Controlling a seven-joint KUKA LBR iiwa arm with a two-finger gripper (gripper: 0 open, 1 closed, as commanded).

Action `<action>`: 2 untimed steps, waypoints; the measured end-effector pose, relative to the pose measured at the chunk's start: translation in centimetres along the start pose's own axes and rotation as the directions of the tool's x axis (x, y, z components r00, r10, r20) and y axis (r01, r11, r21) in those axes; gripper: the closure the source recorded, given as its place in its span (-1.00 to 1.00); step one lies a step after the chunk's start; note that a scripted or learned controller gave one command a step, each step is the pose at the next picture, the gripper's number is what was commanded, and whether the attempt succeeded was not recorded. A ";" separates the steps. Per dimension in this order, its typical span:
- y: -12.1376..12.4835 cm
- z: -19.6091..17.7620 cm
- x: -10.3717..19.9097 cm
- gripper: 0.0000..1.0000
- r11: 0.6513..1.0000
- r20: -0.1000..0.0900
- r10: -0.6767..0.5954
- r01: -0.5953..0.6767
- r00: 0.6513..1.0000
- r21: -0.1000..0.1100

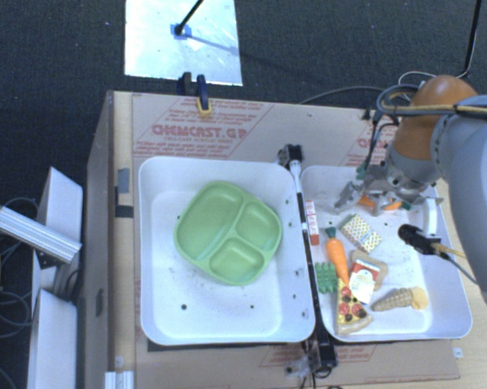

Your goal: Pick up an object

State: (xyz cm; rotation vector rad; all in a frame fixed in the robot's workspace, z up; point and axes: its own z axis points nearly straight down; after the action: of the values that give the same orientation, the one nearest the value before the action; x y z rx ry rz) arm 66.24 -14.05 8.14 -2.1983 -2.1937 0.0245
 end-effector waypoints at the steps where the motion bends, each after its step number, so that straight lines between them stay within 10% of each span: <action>1: 0.0 0.0 0.3 -1.00 1.000 0.007 0.001 -0.001 1.000 -0.002; 2: 0.0 0.0 0.2 -1.00 1.000 0.004 0.001 -0.001 1.000 -0.001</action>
State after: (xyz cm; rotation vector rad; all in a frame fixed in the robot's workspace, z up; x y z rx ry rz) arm 66.22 -13.89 8.12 -2.2019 -2.1955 0.0276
